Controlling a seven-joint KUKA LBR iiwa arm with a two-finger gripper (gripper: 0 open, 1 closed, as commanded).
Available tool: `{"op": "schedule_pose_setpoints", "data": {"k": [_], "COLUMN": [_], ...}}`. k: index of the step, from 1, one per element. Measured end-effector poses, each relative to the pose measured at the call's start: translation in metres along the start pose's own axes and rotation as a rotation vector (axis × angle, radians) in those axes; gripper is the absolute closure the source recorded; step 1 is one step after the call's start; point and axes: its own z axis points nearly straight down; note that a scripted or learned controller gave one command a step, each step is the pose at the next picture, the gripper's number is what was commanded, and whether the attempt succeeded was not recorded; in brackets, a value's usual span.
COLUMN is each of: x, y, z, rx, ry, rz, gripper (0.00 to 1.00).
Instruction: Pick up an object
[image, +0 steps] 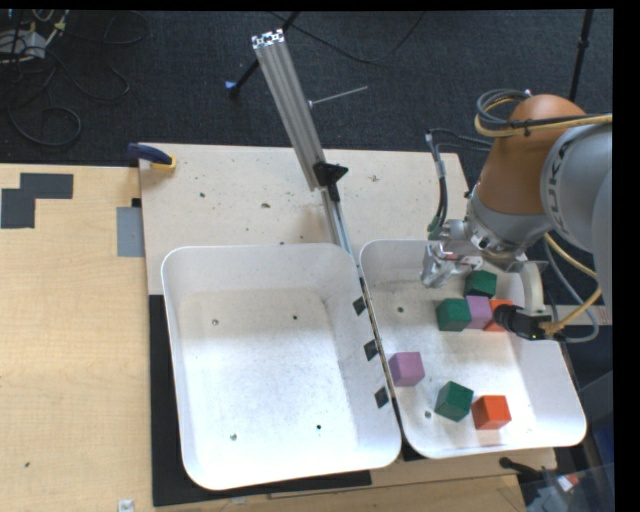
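The right bin holds several small blocks. A purple cube lies near the divider, with a green cube and an orange cube toward the front. Further back sit a green cube, a pink-purple block, another green block and an orange piece partly hidden by the arm. My gripper hangs over the back of the right bin, just left of that back cluster. Nothing shows between its fingers.
The left bin lies beside the right one, split by a divider with black clips. A slanted metal rail rises from the bench behind the bins. A blue-and-yellow clamp sits at the bench's far left corner.
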Motion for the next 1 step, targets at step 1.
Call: {"op": "schedule_pose_setpoints", "data": {"k": [1], "x": [-0.0038], "y": [0.011], "z": [-0.054], "rx": [-0.003], "ry": [-0.001], "rz": [-0.005], "gripper": [1.0]}}
